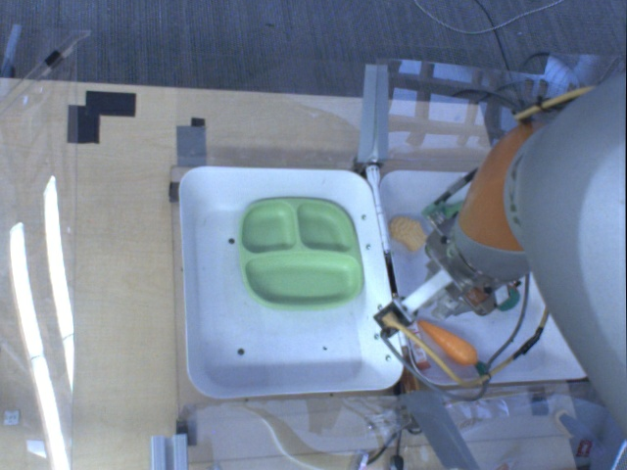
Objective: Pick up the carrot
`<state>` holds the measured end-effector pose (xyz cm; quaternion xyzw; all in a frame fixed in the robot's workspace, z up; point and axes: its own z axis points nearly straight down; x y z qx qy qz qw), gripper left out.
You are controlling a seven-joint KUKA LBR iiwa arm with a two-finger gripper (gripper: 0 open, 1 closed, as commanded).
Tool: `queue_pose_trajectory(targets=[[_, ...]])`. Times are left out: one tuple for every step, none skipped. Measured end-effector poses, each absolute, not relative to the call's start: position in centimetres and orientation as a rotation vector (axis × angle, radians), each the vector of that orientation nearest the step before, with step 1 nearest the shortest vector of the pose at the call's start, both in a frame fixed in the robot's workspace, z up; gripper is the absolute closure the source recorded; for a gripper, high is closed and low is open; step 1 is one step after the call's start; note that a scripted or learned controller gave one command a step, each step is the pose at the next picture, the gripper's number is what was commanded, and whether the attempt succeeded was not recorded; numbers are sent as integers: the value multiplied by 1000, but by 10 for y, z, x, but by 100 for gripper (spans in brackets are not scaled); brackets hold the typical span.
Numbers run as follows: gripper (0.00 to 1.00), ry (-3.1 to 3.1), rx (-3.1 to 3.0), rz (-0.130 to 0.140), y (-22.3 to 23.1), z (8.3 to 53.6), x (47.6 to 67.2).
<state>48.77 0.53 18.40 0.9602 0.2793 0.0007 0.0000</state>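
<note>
The orange carrot (449,342) lies near the front left corner of the right bin (549,355), pointing toward that bin's left wall. My gripper (468,299) hangs just above and behind it, largely hidden under the wrist and the orange band. Nothing can be seen held in the gripper, and the carrot appears to rest on the bin floor.
A green divided plate (299,253) sits in the middle of the left bin (211,341). A tan, bread-like piece (408,231) lies at the back left of the right bin. The arm covers most of the right bin. A small red thing (418,352) lies beside the carrot's left end.
</note>
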Motion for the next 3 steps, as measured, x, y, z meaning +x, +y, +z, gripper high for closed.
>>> queue_pose_trajectory(targets=[[100, 328, 3125, 3, 10, 184, 487], [100, 1369, 2828, 3, -22, 184, 487], [100, 1898, 2503, 2, 23, 184, 488]])
